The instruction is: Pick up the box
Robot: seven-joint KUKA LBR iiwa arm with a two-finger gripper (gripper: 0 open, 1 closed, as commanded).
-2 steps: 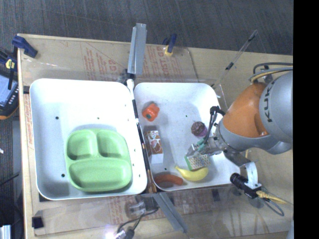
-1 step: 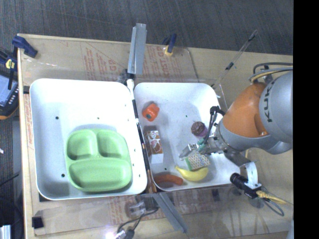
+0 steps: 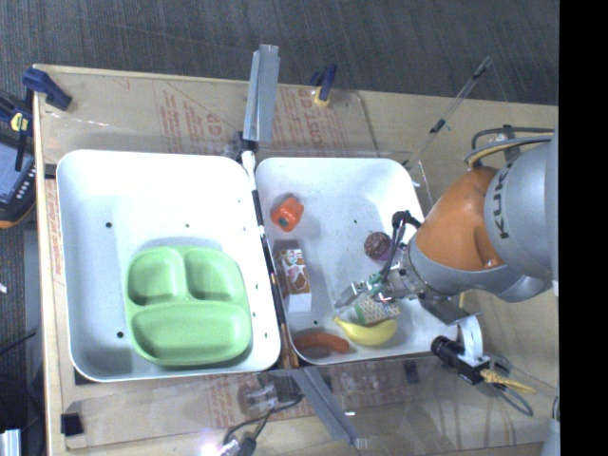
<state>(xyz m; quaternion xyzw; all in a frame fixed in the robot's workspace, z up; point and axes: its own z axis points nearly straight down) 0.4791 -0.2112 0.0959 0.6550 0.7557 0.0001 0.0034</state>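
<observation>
Plywood bench with two white bins. Left bin has a green tray. In the right bin, the box lies near the divider, while the gripper hovers right of it over a banana; can't tell its grip state.

Glossy white plastic bins, matt green tray, raw plywood bench.

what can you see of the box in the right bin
The box is a small flat rectangular carton, white with a brown printed picture on its face. It lies flat on the floor of the right bin, long side running along the left wall, close beside it. The orange object sits above it, apart.
</observation>
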